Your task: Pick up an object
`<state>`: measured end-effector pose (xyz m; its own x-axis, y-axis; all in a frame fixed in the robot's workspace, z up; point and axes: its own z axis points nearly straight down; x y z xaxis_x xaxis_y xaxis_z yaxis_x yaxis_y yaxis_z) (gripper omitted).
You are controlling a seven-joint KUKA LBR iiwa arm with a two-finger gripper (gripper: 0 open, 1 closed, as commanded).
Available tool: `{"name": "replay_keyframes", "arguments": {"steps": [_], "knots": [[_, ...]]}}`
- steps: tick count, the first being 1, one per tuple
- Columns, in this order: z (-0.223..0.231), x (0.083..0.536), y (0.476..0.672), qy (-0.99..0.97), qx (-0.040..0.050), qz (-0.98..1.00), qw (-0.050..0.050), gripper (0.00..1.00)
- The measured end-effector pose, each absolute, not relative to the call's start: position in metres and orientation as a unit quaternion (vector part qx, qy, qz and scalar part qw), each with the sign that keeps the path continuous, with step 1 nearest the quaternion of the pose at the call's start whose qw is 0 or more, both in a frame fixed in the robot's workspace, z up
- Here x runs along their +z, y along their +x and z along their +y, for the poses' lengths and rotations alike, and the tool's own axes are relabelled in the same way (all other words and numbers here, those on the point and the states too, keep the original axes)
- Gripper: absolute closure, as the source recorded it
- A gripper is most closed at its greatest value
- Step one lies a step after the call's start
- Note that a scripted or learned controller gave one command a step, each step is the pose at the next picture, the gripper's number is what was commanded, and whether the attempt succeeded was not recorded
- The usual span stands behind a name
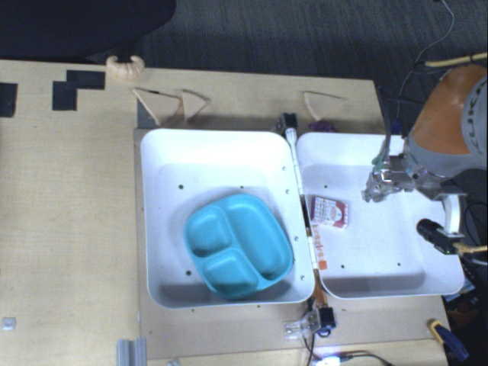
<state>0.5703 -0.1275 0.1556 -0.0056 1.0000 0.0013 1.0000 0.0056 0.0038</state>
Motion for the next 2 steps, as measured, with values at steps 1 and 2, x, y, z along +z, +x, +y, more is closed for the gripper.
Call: {"name": "replay_keyframes", "arguments": {"steps": [1, 2], "knots": [[-0.194, 0.149, 0.505, 0.706, -0.0003, 0.708, 0.001, 1.00], [-0.137, 0.214, 0.626, 0.705, 0.0023, 0.710, 0.002, 1.00]]}}
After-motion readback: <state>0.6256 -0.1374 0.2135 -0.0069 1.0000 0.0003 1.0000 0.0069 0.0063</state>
